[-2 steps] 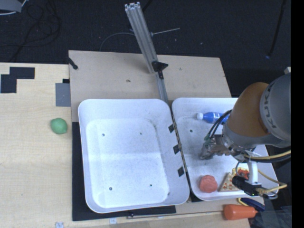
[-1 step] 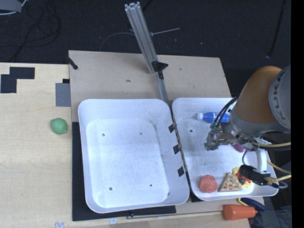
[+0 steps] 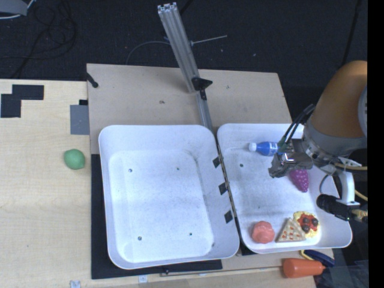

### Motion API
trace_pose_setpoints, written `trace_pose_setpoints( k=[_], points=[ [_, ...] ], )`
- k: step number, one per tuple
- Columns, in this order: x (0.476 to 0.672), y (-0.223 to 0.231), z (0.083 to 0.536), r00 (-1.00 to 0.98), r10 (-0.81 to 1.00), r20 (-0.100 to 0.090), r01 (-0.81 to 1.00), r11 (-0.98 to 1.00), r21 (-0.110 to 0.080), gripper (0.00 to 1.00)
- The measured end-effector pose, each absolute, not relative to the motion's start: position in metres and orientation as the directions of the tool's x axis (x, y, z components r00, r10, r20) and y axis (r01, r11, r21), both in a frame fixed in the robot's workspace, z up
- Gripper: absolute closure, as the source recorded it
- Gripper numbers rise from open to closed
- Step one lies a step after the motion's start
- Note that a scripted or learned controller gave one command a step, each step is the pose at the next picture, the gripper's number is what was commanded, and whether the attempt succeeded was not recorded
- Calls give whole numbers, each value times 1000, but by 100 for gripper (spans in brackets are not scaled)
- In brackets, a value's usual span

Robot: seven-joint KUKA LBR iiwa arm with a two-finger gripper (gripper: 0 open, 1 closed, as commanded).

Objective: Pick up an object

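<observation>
So the arm [image 3: 339, 107] comes in from 3 o'clock and its hand [image 3: 282, 164] is down over the right bin [image 3: 252, 197], roughly in the upper middle of it. Honestly I can't tell whether it's spread wide, pinched narrow or gripping anything; it's just a dark lump from this angle.

Stuff in that bin: a small bottle with a blue cap [image 3: 263, 147] lying on its side at about 10 o'clock from the hand, just beside it. A purple bunch of grapes [image 3: 300, 179] sits at about 4 o'clock from the hand, very close, maybe touching, hard to say. Down at the bin's 6 o'clock end there's a pinkish-red ball [image 3: 262, 231], and right next to it, on its 3 o'clock side, a wedge of cake with berries on top [image 3: 298, 227].

The left bin [image 3: 114, 155] sits beside it, the two nearly touching along the middle.

Off the bins, a green ball [image 3: 74, 159] is on the tabletop [image 3: 36, 209] way out at 9 o'clock, well apart from everything. An orange thing [image 3: 302, 267] lies just past the right bin's 6 o'clock edge.
</observation>
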State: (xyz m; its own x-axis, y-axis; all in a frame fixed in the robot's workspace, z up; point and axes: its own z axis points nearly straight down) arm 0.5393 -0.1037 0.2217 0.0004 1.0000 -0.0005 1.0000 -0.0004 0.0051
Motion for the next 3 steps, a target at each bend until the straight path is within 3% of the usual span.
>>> trace_pose_setpoints(
  k=[1, 3],
  points=[
    [540, -104, 244, 1, 1000, 0, 1000, -1, 1, 100],
    [593, -13, 222, -3, 1000, 0, 1000, 3, -1, 100]
  ],
)
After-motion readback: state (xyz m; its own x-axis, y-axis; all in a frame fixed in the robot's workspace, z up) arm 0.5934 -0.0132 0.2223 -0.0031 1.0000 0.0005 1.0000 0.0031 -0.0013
